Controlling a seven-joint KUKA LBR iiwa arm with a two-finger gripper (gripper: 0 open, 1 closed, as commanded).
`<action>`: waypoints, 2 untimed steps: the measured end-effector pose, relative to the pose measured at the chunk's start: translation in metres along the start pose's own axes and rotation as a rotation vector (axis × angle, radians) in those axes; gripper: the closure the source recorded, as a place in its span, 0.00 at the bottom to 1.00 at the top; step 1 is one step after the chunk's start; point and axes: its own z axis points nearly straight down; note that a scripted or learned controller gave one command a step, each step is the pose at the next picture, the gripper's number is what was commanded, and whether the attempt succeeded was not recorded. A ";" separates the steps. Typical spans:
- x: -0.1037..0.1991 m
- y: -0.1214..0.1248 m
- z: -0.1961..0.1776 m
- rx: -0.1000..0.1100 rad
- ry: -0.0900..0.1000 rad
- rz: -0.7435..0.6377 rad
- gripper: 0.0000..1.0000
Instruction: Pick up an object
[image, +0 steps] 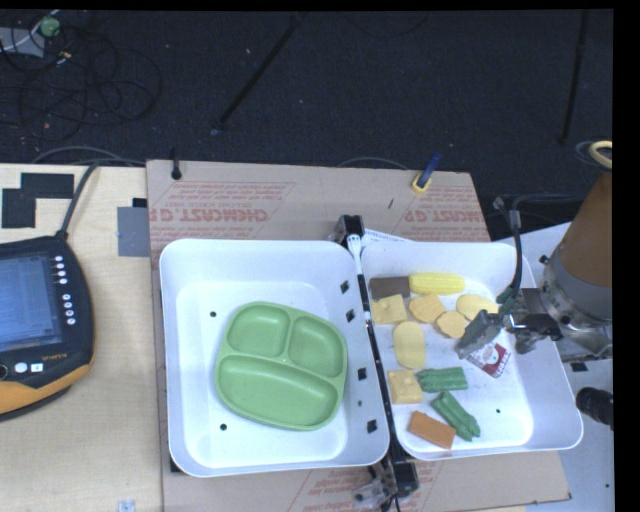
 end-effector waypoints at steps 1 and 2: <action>0.004 0.005 0.105 0.010 0.003 -0.001 0.00; -0.002 0.019 0.179 -0.024 -0.005 0.003 0.00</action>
